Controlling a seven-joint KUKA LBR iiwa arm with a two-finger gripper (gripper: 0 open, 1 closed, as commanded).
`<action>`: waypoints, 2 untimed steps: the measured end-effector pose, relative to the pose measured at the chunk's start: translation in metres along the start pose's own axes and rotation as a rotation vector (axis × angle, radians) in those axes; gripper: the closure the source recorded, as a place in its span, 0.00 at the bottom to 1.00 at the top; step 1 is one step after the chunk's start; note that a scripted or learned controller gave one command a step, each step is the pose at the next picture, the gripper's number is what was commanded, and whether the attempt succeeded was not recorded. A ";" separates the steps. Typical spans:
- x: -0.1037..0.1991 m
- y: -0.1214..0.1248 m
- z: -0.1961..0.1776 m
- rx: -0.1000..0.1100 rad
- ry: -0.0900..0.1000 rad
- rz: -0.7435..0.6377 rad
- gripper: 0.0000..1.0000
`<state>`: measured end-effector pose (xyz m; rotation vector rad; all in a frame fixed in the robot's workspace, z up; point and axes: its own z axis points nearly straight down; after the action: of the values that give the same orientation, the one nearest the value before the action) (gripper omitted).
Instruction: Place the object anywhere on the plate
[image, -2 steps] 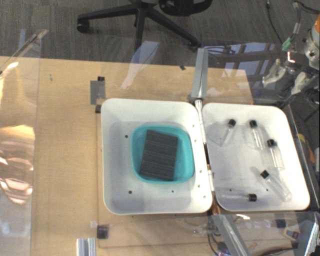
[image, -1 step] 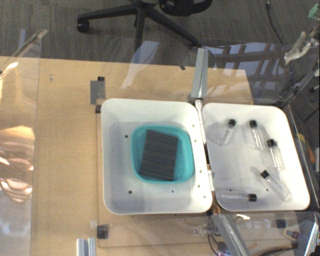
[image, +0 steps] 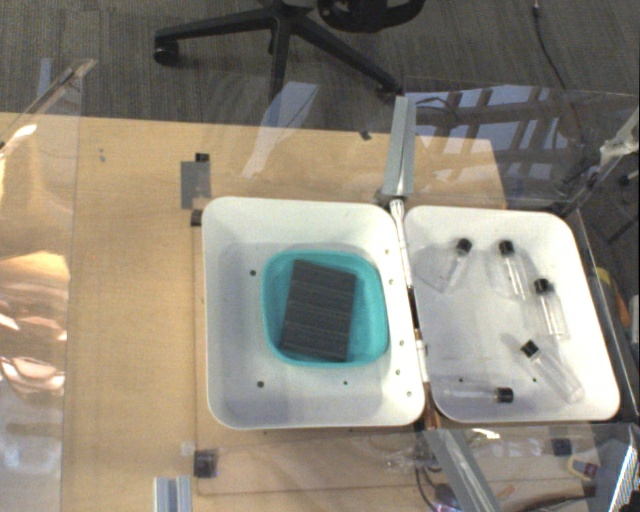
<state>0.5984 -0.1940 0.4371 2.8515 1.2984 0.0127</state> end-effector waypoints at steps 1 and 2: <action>-0.020 -0.015 0.001 0.002 -0.002 0.195 0.00; -0.064 -0.060 0.000 0.001 -0.001 0.382 0.00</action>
<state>0.5114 -0.2033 0.4364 3.0480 0.7333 0.0128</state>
